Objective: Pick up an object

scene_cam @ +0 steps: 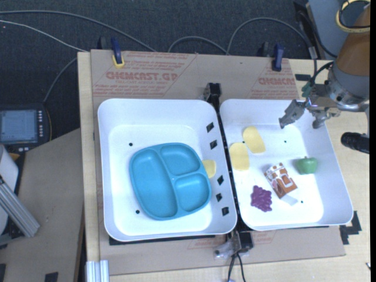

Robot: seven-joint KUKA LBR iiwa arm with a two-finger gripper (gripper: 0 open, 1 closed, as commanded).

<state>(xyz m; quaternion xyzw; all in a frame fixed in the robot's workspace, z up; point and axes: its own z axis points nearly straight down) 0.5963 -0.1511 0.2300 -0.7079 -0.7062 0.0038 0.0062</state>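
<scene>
From my seat, the right bin (329,210) gives me open floor along its far wall and its near edge. Its middle is crowded: two pale yellow pieces (247,147) sit close together by the divider, a purple grape cluster (261,198) and a brown-and-white box (281,180) lie just beside each other, and a green piece (306,165) sits near the right wall. In the left bin (111,157) a blue divided tray (170,180) takes most of the floor; only margins remain.
</scene>
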